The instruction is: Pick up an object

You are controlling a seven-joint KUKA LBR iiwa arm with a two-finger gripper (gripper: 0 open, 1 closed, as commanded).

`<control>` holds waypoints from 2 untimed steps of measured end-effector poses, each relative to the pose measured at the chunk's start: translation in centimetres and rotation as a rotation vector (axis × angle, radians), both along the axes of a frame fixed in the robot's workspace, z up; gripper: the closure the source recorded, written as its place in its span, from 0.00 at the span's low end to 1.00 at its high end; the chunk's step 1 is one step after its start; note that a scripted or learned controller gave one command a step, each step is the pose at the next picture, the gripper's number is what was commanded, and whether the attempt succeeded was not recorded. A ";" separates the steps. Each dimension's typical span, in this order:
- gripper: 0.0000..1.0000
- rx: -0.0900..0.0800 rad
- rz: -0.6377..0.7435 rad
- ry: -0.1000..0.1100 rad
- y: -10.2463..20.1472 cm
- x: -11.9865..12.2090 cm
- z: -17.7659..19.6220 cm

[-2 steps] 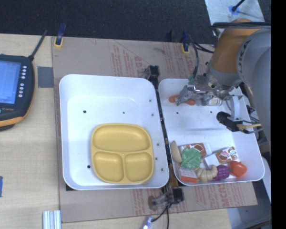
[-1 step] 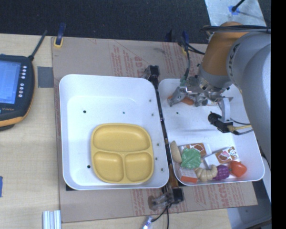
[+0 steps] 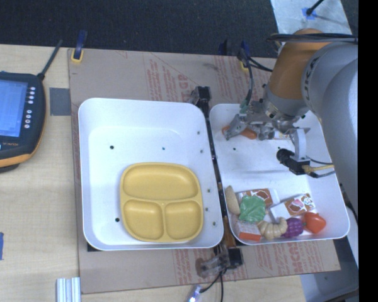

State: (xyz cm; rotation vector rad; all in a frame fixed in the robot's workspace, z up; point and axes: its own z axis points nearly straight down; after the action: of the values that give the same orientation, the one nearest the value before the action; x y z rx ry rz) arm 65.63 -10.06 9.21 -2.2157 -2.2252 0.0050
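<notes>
A cardboard sheet [image 3: 145, 74] covers the wooden tabletop [image 3: 25, 219], with dark floor beyond its far edge. Two white bins sit side by side: the left bin [image 3: 94, 124] holds a yellow divided tray [image 3: 162, 202], the right bin [image 3: 321, 187] a cluster of toy food [image 3: 271, 216] along its near wall. The grey arm [image 3: 327, 87] reaches into the right bin's far corner, its jaws [image 3: 255, 128] low over bare bin floor; whether spread or closed cannot be told. A tablet controller [image 3: 12, 118] lies at left.
</notes>
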 end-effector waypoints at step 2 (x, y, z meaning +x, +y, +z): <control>0.00 0.001 0.001 0.003 0.7 0.0 0.0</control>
State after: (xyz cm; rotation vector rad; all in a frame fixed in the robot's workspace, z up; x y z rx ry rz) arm 65.59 -9.40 9.20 -2.2132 -2.2244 0.0072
